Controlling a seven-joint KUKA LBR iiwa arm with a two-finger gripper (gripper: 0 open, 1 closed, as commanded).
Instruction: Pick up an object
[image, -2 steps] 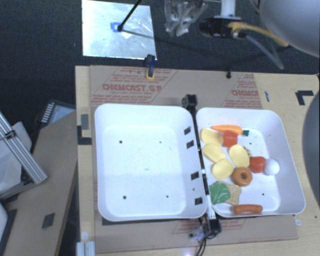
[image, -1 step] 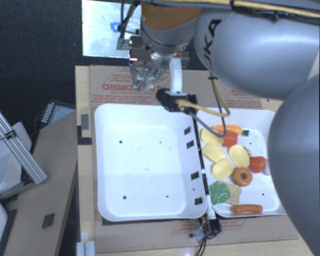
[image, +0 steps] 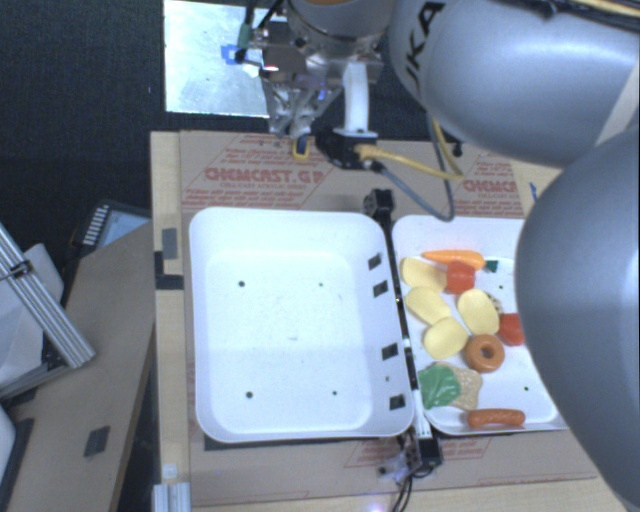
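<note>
The toys (image: 455, 325) are all heaped in the right bin (image: 540, 412): smooth plastic food, yellow potato-ish lumps, a carrot lying crosswise, a ring donut, a sausage. From the gripper (image: 292, 122) that pile is well off, down toward the near side and to the right. Can't tell the jaws' state, and the left bin (image: 215, 300) sits between-ish, closer to it.

The tool (image: 292, 118) hangs beyond the left bin (image: 215, 300); toy foods fill the right bin (image: 535, 405).
</note>
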